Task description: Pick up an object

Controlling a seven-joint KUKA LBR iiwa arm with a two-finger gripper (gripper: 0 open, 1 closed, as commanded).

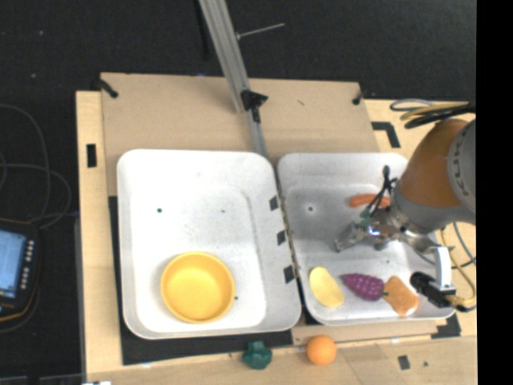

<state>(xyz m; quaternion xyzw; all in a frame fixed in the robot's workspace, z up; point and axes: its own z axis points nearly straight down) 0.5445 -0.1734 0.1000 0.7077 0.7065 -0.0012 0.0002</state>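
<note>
My end effector (357, 237) hangs low in the right bin (321, 175), above the purple toy (362, 285); a yellow bowl (197, 286) sits in the left bin (184, 175)

Robot lab, bench (216, 119), two white bins (200, 183)

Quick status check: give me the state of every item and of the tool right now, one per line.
Round yellow plastic bowl: upright, left bin.
Pale yellow lemon-shaped toy: lying in right bin, near edge.
Purple grape-bunch toy: lying beside it.
Orange block-shaped toy: lying in near right corner.
Orange carrot-like toy: lying behind the tool.
Orange ball: outside bins, on bench.
Green toy: outside bins.
Tool: low in right bin, grip unclear.
</note>
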